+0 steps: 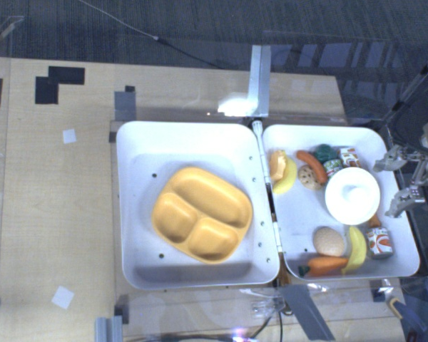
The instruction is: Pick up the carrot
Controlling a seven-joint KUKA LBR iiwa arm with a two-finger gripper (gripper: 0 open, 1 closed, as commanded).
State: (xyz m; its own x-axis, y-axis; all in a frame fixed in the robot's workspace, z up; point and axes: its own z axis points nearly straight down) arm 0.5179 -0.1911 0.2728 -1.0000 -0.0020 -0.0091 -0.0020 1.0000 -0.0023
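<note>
While the carrot (327, 265) lies untouched along the near wall of the right bin (299, 223), your gripper (401, 180) hangs at that bin's far right rim, its two fingers spread apart with nothing between them. You can see the carrot lying flat, its orange body pointing toward a banana (355, 248) that curves up just beside it, with a brown bun (329, 241) touching or nearly touching it from above. A white bowl (352, 195) sits between the gripper and that corner, and a small red-and-white carton (380, 243) stands near the banana's other side. Across the divider, the left bin (139, 212) holds a yellow sectioned tray (202, 213).

By this frame, none of the task is done: no descent over the carrot, no contact, no lift. What remains for you is everything: crossing over to the near corner, lining the fingers up across the carrot's narrow body, closing, and raising it. Expect crowding from the banana and bun to complicate the grasp.
</note>
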